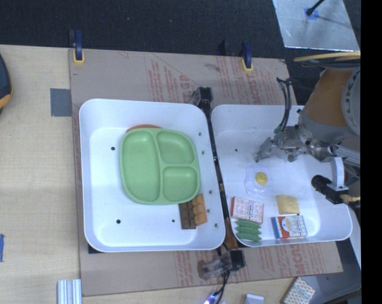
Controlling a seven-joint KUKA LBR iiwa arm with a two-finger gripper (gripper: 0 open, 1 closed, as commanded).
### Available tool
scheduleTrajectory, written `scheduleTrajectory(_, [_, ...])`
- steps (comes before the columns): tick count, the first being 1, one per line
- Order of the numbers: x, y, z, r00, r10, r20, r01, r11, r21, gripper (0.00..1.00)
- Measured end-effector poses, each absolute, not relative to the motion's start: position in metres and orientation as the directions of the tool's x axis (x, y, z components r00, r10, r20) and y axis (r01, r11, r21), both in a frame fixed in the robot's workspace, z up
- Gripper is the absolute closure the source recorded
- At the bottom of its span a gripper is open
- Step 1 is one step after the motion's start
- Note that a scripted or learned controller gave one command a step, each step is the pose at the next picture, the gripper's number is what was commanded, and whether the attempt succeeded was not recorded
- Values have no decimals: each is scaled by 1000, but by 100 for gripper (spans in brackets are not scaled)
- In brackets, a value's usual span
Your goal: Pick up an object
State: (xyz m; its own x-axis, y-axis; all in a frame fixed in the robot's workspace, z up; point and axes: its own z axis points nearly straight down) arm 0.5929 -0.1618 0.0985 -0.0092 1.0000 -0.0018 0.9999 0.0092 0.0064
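The right bin [317, 132] holds several small items. There is a clear cup with a yellow piece inside [260, 179], a yellow block [288, 204], a red-and-white packet [248, 209], green pods [248, 230] and a small printed box [289, 227]. My gripper [276, 156] hangs over the upper middle of this bin, just above and right of the clear cup. It is open, with nothing between its fingers. The grey arm with its orange band [330, 103] comes in from the right.
The left bin [95, 189] holds a green divided plate [159, 165], with an orange item [143, 127] peeking out behind it. A brown bar [192, 212] lies at its front right. A black part [327, 189] juts over the right bin's right side.
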Motion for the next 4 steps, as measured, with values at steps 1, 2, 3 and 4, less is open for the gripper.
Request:
scheduleTrajectory(1, [563, -113, 117, -9, 1000, 2, 1000, 9, -5, 0])
scheduleTrajectory(2, [551, -127, 90, -4, 1000, 0, 1000, 4, -7, 0])
scheduleTrajectory(3, [471, -199, 91, 6, 1000, 1, 1000, -6, -9, 0])
scheduleTrajectory(4, [479, -195, 106, -8, 1000, 0, 1000, 8, 4, 100])
